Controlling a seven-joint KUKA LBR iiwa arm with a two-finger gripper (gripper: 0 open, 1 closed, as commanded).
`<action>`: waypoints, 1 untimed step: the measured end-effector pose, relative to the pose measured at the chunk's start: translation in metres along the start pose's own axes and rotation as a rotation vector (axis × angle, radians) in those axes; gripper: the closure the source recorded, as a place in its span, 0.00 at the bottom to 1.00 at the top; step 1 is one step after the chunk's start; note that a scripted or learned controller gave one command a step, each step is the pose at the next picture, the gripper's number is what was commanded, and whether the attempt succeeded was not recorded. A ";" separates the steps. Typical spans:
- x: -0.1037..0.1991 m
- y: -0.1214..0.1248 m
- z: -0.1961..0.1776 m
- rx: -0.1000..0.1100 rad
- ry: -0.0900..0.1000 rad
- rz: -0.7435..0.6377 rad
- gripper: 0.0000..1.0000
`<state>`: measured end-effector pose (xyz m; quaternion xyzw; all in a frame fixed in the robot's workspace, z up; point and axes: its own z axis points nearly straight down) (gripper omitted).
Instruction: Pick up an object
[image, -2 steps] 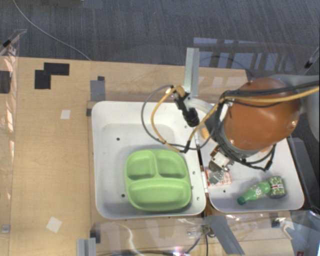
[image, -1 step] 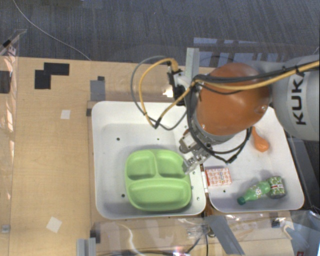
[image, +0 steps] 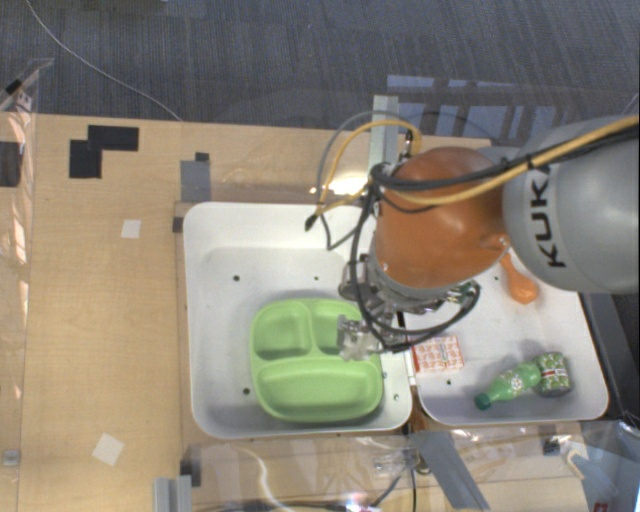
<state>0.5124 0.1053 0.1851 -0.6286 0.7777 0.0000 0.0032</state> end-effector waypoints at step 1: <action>0.014 0.020 0.000 -0.002 0.001 -0.617 1.00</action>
